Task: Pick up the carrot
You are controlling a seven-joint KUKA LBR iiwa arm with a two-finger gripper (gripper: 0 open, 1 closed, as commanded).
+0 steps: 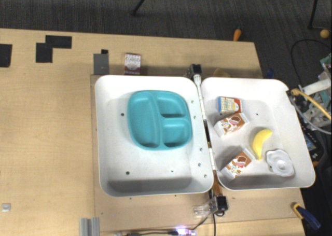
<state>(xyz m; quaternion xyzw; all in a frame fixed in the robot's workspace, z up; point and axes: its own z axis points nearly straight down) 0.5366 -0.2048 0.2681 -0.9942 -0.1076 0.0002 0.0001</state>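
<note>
Two shallow white bins are set side by side on a wooden bench [52,152]. In the left bin [111,126] a teal divided plate [158,119] is laid (hollows upward). In the right bin [282,95] three small printed cartons [229,105] are spread along the left half, with a banana [261,141] just beside a white cup [279,162]. Where the carrot lies cannot be told.

We can read no text anywhere. The three small cartons [230,124] in the right bin [290,100] carry printed pictures, but their lettering is too small to make out, and the patterned tag [133,63] on the bench [46,141], upper centre, is blurred.
</note>
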